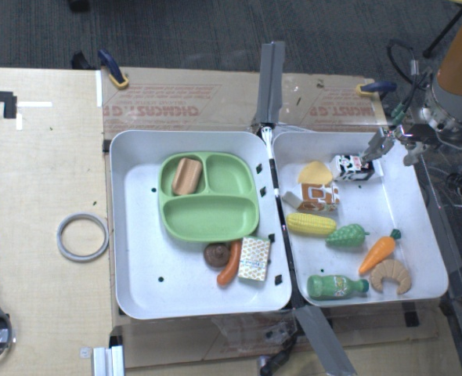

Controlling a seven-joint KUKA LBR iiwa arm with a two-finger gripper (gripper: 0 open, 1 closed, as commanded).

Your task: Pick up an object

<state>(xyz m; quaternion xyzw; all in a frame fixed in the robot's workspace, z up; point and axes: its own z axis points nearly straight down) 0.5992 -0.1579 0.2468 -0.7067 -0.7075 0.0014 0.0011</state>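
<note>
The gripper (374, 149) is seen low over the right bin (419, 210), beside a black-and-white cow toy (351, 167); whether anything is held cannot be told.

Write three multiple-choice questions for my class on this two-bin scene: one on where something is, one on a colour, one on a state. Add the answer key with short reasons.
1. Where does the bread roll lie?
A. In the green tray's upper left compartment
B. In the right bin beside the carrot
C. On the bench next to the tape ring

2. What colour is the bottle at the right bin's front edge?
A. Red
B. Green
C. Blue

3. How does the corn cob rest?
A. Standing upright
B. Lying on its side
C. Hanging from the gripper

Key: 1 A, the roll sits inside the green tray in the left bin. 2 B, its body is green. 3 B, it lies flat on the floor of the right bin, apart from the gripper.
</note>
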